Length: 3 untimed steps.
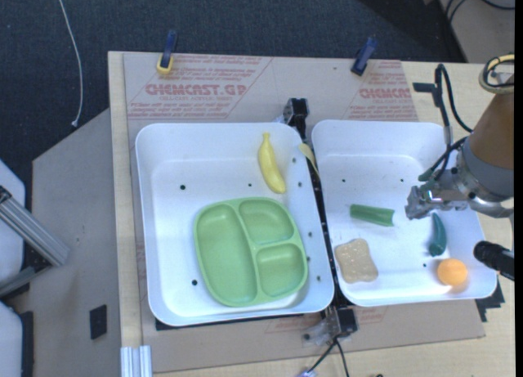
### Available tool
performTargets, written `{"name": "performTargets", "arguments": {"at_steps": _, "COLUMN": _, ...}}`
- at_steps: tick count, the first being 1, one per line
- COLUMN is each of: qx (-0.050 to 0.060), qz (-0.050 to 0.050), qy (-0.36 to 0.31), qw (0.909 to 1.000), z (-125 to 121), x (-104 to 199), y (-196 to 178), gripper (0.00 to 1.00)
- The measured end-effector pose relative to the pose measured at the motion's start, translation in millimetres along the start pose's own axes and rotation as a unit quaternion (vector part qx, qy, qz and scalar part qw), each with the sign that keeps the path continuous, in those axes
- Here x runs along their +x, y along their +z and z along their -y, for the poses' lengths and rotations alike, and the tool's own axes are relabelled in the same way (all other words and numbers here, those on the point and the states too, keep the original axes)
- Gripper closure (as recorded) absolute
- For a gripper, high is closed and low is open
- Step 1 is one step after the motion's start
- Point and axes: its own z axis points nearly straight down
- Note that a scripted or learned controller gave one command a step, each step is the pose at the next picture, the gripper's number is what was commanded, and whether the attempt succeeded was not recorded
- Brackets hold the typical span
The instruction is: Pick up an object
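My gripper (419, 202) hangs over the right bin (368, 134), near its right side. A green cylinder-shaped piece (372, 215) lies just left of it, apart from it. A teal, pepper-like piece (439, 235) lies just below and to the right of the gripper. An orange ball (452, 273) rests in the bin's near right corner. A beige slab like a slice of bread (355, 260) lies near the front left of that bin. The gripper holds nothing that I can see.
The left bin (163, 171) holds a green divided plate (249, 249) and a yellow banana (271, 164) at its far right. A small yellow piece (306, 152) sits at the seam between the bins. Blue clamps (364, 56) grip the board's far edge.
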Motion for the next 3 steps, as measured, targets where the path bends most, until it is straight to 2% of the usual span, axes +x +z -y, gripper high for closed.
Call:
{"name": "performTargets", "arguments": {"at_steps": 1, "qx": 0.0, "qz": 0.0, "qy": 0.0, "qw": 1.0, "z": -5.7, "x": -3.5, "y": -63.0, "gripper": 1.0}}
{"name": "performTargets", "arguments": {"at_steps": 2, "qx": 0.004, "qz": -0.002, "qy": -0.002, "qw": 1.0, "z": -27.2, "x": 48.2, "y": -45.5, "gripper": 1.0}}
{"name": "performTargets", "arguments": {"at_steps": 3, "qx": 0.003, "qz": -0.002, "qy": -0.002, "qw": 1.0, "z": -53.9, "x": 100.9, "y": -32.4, "gripper": 1.0}}
